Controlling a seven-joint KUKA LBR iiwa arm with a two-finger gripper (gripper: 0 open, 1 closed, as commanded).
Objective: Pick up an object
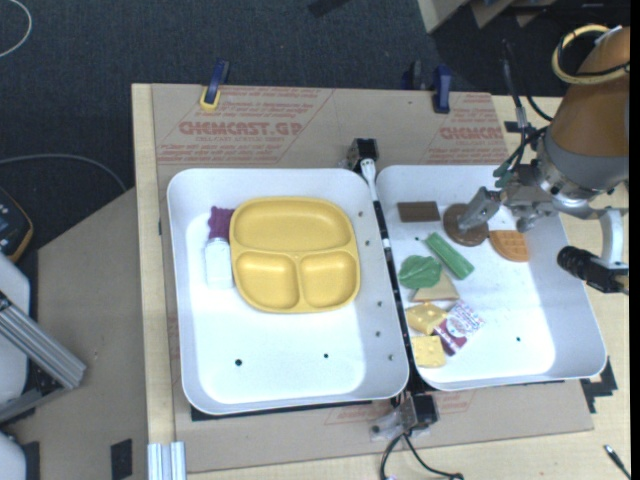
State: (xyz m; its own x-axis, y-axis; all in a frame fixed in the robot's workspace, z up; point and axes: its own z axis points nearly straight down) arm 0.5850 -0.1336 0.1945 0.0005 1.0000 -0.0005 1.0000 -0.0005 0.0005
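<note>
A: Start at the gripper (487, 211). Are its fingers parted or closed?

B: I cannot tell. The gripper sits low over the back of the right bin (560, 353), and from this slant the tips merge with what lies under them. Nothing is visibly pinched between them.

A: What is closest to it?

B: A brown round disc (462, 226), right at the tips, touching or nearly so. Just beside it toward the back lies a dark brown rectangular block (418, 211), and on the other side an orange waffle-like piece (510, 245).

A: So the disc is the likely target?

B: That's my judgement. It looks flat, so the tips should straddle its edge and go right down to the bin floor before closing, or they may skid over the top.

A: Other options?

B: The green stick (449, 255) lies near, angled toward the green leaf (419, 269); further forward are yellow pieces (427, 333) and a small wrapper (461, 323), crowded together. The left bin (270, 383) holds a yellow divided plate (295, 252).

A: Main risk?

B: Nudging the block while closing.
</note>
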